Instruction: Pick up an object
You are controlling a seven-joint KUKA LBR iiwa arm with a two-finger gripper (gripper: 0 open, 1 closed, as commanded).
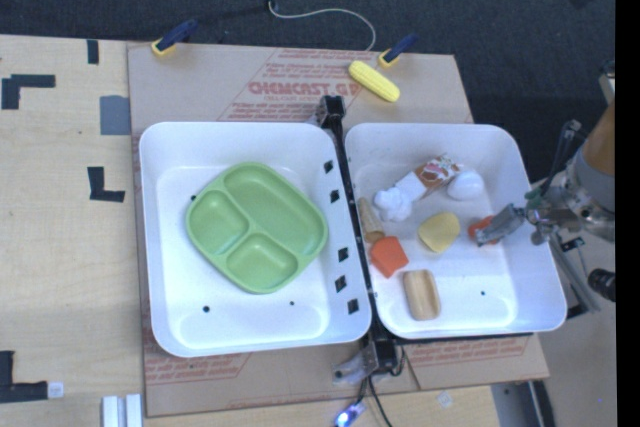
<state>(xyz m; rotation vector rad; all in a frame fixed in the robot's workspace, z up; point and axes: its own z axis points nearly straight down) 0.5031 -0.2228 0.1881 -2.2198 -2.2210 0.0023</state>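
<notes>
Reaching in over the right rim of the right-hand shallow white bin [505,310], the two-finger gripper [497,227] sits at a small red-and-grey object [486,230]; whether it grips it cannot be told. Six other items share that bin: one yellow rounded piece [439,232], one orange block [389,255], one tan bread-shaped piece [421,294], one white lumpy toy [397,200], one brown-and-white piece [436,171] and one white ball [466,184]. One green divided plate [256,227] lies in the left bin [170,315]. One yellow corn cob [374,81] rests on the cardboard sheet [280,85] behind.
</notes>
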